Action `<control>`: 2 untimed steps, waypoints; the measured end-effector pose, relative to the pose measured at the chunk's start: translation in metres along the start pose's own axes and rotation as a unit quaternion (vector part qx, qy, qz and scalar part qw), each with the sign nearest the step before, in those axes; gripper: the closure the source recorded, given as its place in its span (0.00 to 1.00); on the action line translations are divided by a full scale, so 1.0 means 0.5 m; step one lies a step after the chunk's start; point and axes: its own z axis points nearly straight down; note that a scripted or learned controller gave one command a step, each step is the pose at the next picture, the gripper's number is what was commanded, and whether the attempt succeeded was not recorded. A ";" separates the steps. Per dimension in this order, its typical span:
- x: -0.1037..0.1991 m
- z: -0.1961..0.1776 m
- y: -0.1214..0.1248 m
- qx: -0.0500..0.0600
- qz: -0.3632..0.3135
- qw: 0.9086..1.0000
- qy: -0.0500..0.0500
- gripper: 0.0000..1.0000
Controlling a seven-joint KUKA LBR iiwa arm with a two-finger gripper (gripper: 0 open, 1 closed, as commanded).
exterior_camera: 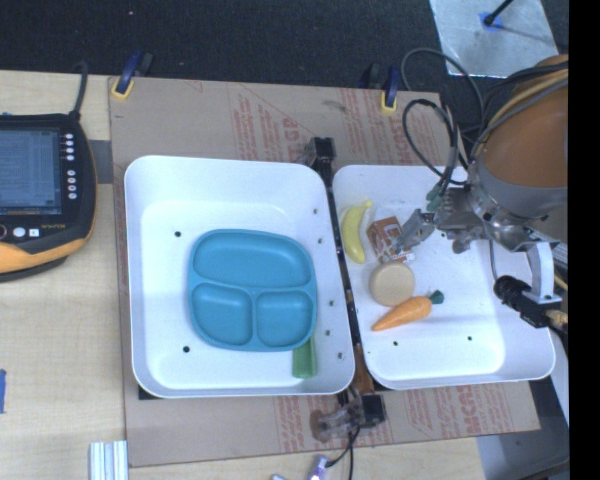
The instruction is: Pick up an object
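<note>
The gripper (412,234) is seen low over the right bin (480,363), reaching in from that bin's right edge toward its left half. Whether anything is clamped cannot be told: the gripper tip is small and blurred, and its opening cannot be judged from this view. The tip is placed at, or just above, a small brown-and-white packet (385,236), which lies in the upper left part of the right bin; contact between the two cannot be confirmed.

Just left of the packet, close to the bin's left wall, a yellow banana (355,231) is laid lengthwise, roughly parallel to that wall. Directly below the packet and the gripper tip, a pale round object (392,284) is found, near the packet. Below and slightly right of it, an orange carrot (404,313) with a green end is laid at a slant, its green end pointing toward the bin's right side. All four objects are grouped in the left half of the right bin.

In the left bin (150,368), a blue divided plate (251,288) is set near the middle. A green object (304,360) is lodged near that bin's lower right corner, beside the plate's edge.

A tablet-like handheld controller (30,193) is noted on the bench (50,368) near its left edge.
</note>
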 end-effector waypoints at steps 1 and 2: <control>-0.081 0.222 -0.012 -0.001 0.000 1.000 -0.001 0.00; -0.031 0.238 0.105 0.000 -0.001 1.000 -0.001 0.00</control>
